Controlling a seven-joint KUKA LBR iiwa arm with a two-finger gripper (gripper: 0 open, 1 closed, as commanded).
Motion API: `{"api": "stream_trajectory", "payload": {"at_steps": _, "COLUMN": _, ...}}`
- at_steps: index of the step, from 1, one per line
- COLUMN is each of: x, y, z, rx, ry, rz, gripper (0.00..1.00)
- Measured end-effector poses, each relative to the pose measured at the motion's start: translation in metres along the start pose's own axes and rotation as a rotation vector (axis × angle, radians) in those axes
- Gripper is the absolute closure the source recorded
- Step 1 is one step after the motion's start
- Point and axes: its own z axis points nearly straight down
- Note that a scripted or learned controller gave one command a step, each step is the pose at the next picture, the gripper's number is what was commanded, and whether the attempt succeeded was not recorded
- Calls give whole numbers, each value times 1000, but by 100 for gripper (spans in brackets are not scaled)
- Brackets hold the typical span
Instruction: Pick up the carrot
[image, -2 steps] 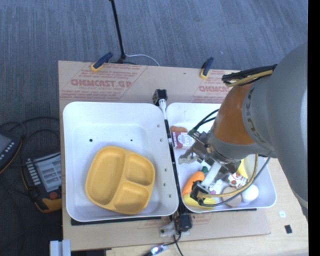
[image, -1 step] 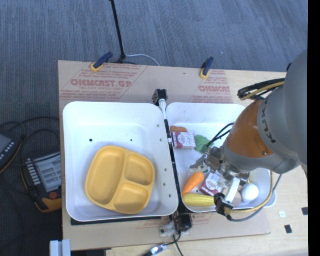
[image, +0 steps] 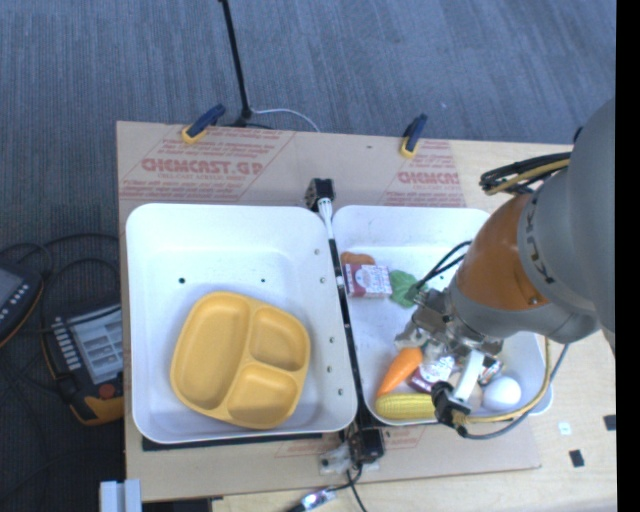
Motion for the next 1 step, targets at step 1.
{"api": "stream_trajectory", "payload": {"at_steps": 1, "x": 51, "y": -34, "z": -105, "rx": 14, "ry": -11, "rz": 236, "gripper": 100}}
